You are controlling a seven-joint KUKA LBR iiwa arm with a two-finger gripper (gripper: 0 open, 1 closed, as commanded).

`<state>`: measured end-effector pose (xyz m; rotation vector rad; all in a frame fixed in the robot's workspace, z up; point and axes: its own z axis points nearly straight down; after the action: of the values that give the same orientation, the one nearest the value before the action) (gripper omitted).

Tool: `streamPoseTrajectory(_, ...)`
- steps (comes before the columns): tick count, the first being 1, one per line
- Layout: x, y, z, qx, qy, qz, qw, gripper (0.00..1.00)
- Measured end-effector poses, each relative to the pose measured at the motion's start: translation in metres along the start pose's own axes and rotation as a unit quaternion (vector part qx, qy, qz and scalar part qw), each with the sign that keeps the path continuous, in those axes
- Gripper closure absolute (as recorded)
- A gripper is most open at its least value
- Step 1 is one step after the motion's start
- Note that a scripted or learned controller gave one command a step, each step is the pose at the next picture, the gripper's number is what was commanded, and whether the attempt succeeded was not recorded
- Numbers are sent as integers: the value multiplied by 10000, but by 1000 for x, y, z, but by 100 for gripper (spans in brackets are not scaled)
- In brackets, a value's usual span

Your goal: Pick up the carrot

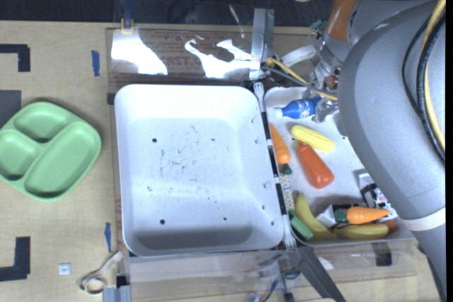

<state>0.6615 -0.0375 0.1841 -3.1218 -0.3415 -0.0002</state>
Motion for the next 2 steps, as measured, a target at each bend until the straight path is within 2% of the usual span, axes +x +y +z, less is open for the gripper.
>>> streamPoseTrajectory(1, 1, -1, -9, 12, 6, -5, 10000, 100)
streamPoseTrajectory(2, 1, -1, -9, 13, 6, -3, 10000, 0)
